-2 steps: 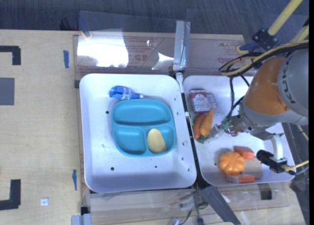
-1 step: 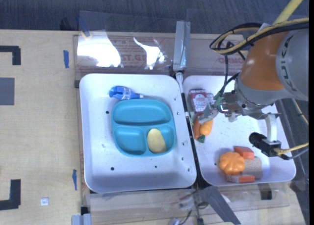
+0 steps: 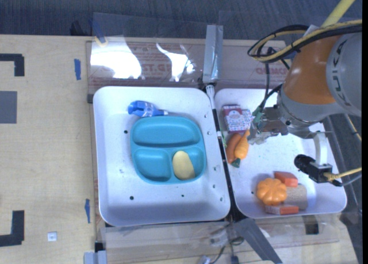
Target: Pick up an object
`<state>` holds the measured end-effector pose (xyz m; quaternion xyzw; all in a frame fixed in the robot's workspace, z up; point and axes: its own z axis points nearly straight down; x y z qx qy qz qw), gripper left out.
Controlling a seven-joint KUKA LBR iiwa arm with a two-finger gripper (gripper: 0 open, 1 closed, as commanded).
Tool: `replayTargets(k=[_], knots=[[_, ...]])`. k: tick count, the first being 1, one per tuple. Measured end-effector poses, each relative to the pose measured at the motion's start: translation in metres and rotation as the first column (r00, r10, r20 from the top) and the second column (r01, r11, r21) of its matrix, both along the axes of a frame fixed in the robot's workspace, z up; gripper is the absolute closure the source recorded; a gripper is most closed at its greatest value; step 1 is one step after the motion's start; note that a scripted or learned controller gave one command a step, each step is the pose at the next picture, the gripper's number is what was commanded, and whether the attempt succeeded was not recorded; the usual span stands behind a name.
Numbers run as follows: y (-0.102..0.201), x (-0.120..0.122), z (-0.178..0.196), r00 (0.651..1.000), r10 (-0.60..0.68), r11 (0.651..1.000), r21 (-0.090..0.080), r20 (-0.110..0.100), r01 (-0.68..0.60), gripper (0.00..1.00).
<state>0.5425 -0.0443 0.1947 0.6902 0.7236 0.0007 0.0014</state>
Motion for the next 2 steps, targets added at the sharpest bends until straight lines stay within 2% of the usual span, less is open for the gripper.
replayTargets(k=[1, 2], knots=[[0.000, 0.000, -0.001, 1.000, 0.000, 1.000, 0.000, -0.002, 0.000, 0.00], [-0.010, 0.033, -0.011, 1.000, 0.025, 1.000, -0.001, -0.003, -0.025, 0.00]])
